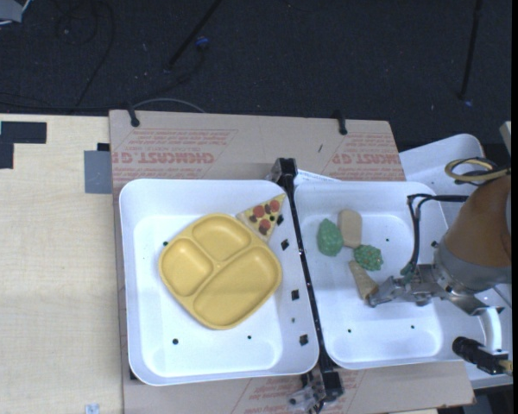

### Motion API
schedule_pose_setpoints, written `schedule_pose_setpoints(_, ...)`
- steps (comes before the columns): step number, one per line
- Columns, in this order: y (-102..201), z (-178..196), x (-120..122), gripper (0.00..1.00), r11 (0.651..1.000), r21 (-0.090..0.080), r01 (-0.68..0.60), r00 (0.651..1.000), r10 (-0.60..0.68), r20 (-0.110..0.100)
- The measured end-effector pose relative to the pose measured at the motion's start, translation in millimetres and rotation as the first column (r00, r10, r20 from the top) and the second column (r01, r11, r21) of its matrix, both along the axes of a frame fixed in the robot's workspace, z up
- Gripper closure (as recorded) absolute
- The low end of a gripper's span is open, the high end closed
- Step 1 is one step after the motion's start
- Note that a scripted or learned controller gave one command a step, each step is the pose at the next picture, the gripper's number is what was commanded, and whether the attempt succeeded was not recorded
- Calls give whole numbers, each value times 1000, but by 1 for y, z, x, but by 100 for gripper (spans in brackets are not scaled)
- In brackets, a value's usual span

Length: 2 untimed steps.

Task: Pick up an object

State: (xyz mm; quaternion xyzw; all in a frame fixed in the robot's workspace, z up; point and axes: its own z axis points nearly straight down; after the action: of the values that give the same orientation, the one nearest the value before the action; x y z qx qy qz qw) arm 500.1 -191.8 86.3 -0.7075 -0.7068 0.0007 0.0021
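My jaws (pixel 378 298) are low in the right bin (pixel 388 348), tips touching the tan cone (pixel 360 278); can't tell if they're open or shut. Green pieces (pixel 330 237) nearby.

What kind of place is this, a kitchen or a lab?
Likely a robotics lab. A robot arm reaches over two white bins on a cardboard-lined bench; the bins hold toy food and a yellow plate, and cables trail across the dark floor.

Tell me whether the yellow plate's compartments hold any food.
Empty. All three compartments of the plate show bare yellow; the pizza slice lies beside its rim in the bin.
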Motion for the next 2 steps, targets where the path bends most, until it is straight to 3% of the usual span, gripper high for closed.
schedule_pose_setpoints(1,-1,12,1,100,1000,-1,3,1000,-3,2)
schedule_pose_setpoints(2,-5,74,4,100,1000,-3,-2,1000,2,6)
